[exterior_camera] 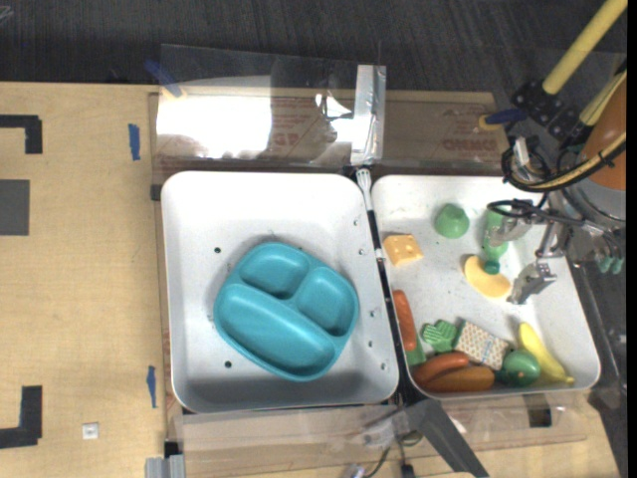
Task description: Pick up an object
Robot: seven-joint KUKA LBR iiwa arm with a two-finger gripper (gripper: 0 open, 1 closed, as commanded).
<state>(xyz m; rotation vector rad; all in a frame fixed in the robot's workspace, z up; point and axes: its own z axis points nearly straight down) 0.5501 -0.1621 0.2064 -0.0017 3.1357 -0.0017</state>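
The right bin (567, 307) holds several toy foods: a green ball (451, 219), a yellow cheese wedge (403, 250), a yellow crescent piece (486, 280) with a green bit (491, 257) at its top, an orange carrot (405, 319), a checkered cracker (481, 345), a banana (542, 352) and a red-orange sausage (453, 371). My gripper (511, 258) hangs over the bin's right half, just right of the yellow crescent. Its fingers (527, 284) stand open, with nothing clamped between them.
The left bin (189, 207) bears a blue divided plate (287, 309). A green leafy piece (438, 334) and a green pepper (520, 368) lie at the front of the right bin. Cables and a yellow rod (587, 38) hang at the upper right. Clear plastic sheeting (299, 118) stands behind the bins.
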